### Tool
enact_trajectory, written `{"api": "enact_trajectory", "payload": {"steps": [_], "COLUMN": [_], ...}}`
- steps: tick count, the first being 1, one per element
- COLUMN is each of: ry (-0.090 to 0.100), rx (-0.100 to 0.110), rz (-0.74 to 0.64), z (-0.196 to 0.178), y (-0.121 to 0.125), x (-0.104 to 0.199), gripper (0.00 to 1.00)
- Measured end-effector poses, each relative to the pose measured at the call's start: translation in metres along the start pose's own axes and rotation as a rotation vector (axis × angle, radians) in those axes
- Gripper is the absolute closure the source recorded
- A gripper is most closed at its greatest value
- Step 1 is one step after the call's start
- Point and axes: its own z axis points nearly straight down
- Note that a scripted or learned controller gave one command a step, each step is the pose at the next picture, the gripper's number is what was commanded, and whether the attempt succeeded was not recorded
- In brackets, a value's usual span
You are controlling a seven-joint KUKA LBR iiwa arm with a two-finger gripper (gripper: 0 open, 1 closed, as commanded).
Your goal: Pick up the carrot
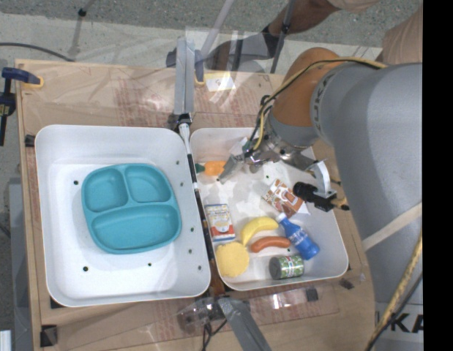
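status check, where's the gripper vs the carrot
Two-finger gripper low in right white bin, tip beside small orange carrot at the bin's left wall. No grasp visible. Small carton nearest, not blocking.

We see the carrot as a small orange piece with a green end, lying flat on the white floor of the right bin. It sits at about 10 o'clock within that bin, close against the wall it shares with the other bin. Its green tip points toward 9 o'clock, its orange body toward 3 o'clock.
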Motion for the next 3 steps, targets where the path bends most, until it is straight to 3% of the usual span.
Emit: {"api": "enact_trajectory", "payload": {"steps": [1, 3], "ry": [-0.016, -0.015], "rx": [-0.003, 0.006], "rz": [-0.028, -0.216], "z": [0.0107, 0.0109], "y": [0.0078, 0.0054], "x": [0.0209, 0.0199], "gripper": [0.00, 0.00]}}
